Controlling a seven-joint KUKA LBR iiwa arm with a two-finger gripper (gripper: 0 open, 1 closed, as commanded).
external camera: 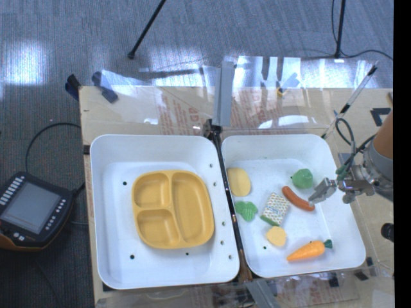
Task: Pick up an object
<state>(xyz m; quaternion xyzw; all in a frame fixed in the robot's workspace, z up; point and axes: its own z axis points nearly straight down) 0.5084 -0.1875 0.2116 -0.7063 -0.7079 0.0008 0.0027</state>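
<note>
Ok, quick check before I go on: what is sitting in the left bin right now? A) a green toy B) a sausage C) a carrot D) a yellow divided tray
D: the yellow divided tray lies in the left bin, while the carrot, sausage and green pieces are all in the right bin.

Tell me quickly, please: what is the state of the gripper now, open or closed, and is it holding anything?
Gripper: above the right bin, next to the red sausage; open or closed cannot be told, and nothing is seen held.

Gripper (323, 191) beside sausage (298, 199) (right bin (257, 147))
</note>
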